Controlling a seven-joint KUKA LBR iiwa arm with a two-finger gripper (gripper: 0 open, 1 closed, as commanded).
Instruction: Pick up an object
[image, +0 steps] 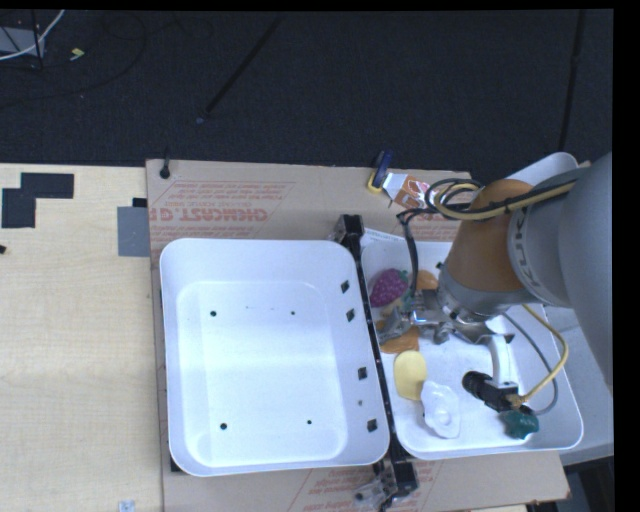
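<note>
In the right-hand white bin (560, 410), my gripper (412, 320) sits low between a bumpy purple grape cluster (388, 288) and a flat orange wedge (402, 342). I cannot tell if it is open or closed. Tight crowding could make it push both aside.

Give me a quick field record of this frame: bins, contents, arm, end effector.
arm: grey with an orange band, reaching in from the right over the right bin
end effector: low over the right bin's left part, between the purple object and the orange piece
grasp: cannot tell
right bin: purple object, orange piece, yellow object, white object, teal object
left bin: no objects seen in it
</note>
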